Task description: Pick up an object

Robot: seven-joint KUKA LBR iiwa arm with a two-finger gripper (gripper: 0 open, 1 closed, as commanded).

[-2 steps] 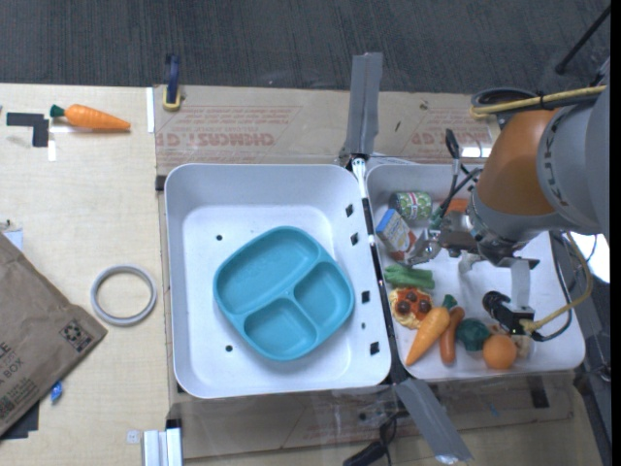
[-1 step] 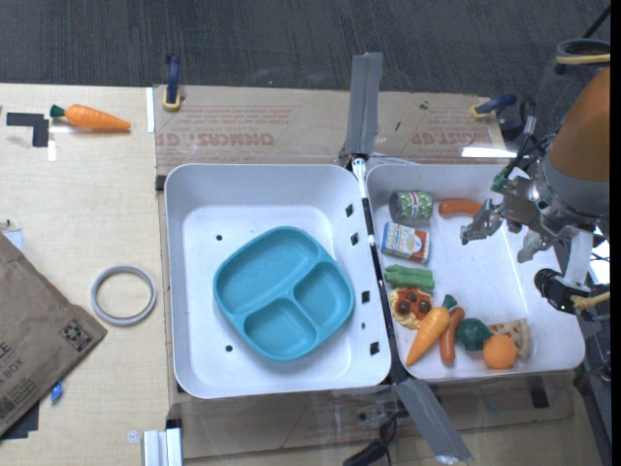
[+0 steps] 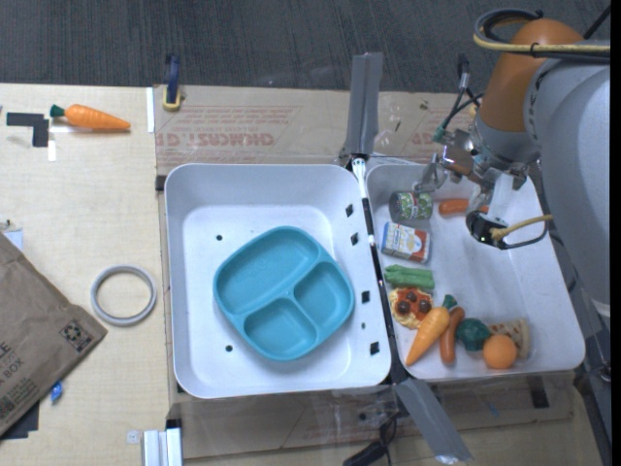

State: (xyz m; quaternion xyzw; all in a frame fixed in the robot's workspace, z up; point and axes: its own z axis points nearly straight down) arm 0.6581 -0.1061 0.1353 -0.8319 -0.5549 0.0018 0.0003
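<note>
I hold the gripper (image 3: 456, 178) over the right bin (image 3: 543, 289), fingers spread and gripping nothing, a small can (image 3: 412, 205) just left, a carton (image 3: 406, 242) below it.

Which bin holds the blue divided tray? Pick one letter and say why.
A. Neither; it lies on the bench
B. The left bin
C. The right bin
B: the blue divided tray lies flat on the floor of the left bin, while the toy food lies in the right bin.
</note>
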